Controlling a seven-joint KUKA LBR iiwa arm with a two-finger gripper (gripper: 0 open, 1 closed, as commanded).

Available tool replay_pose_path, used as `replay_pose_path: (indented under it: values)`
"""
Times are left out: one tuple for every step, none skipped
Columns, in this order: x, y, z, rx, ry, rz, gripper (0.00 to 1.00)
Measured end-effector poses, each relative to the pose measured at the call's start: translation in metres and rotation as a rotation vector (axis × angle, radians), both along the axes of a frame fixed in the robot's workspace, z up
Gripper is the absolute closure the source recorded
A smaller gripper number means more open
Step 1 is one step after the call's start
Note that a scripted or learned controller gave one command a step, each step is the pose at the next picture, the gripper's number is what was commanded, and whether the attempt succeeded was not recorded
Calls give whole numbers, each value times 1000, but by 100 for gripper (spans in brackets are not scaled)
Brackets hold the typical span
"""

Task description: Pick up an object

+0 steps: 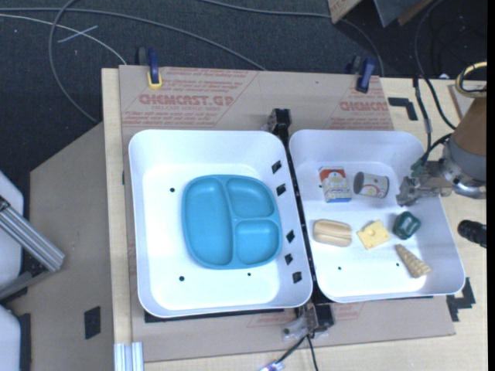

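The right bin [349,146] holds several small items: a red and white carton [334,185], a grey can lying on its side [371,185], a tan bread roll [332,233], a yellow cheese wedge [374,235], a dark green cup [406,225] and a tan cone [413,260]. My gripper [410,188] hangs over the right part of this bin, just right of the can and above the green cup. Nothing shows between its fingers.
The left bin [147,207] bears a blue divided plate [230,221]. Black clips line the wall between the bins [282,207]. Blue clamps [154,69] hold the cardboard base at the back. Cables lie on the dark floor behind the bench.
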State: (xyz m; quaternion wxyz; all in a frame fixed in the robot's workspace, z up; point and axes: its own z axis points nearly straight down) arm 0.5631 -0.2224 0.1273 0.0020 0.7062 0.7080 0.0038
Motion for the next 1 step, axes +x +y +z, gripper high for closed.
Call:
replay_pose_path:
  values:
    - [4, -1, 65, -6, 0, -1, 100]
